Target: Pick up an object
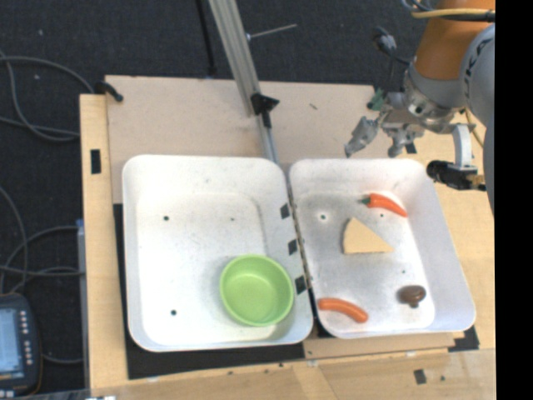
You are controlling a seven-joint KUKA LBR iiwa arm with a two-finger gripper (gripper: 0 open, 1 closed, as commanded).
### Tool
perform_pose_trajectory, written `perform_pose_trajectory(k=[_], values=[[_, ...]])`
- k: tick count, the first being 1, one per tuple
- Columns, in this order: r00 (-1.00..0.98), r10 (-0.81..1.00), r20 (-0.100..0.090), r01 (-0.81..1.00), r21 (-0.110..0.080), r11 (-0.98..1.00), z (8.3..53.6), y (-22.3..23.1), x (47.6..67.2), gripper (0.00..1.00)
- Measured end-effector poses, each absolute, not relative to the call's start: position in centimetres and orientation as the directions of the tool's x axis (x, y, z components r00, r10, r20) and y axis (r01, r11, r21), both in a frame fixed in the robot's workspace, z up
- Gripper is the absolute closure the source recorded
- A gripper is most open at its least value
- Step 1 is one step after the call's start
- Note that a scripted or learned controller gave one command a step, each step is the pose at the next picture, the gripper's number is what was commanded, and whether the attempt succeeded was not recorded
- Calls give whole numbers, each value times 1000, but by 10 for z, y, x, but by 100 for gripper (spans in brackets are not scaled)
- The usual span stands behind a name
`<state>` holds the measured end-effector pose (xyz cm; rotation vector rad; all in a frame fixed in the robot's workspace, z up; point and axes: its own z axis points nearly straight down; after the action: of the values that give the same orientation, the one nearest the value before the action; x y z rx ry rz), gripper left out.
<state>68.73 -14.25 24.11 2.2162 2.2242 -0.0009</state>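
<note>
Camera view — end effector [381,142] open, empty, above right bin [445,257].

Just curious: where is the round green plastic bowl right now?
The green bowl sits in the left white bin, at its near right corner, beside the divide from the right bin.

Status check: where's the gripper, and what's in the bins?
Gripper open, above right bin's far rim, holding nothing. Carrot nearest; cheese wedge, sausage, brown piece beyond. Nothing blocking.
</note>
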Motion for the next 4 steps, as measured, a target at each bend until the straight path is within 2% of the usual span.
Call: perform_pose_trajectory(k=[1, 3, 4], values=[[-4, 1000, -3, 1000, 0, 4, 241, -143, 687, 0], [1, 1000, -4, 1000, -3, -1, 127, -156, 679, 0], [2, 1000, -4, 1000, -2, -2, 100, -158, 679, 0]])
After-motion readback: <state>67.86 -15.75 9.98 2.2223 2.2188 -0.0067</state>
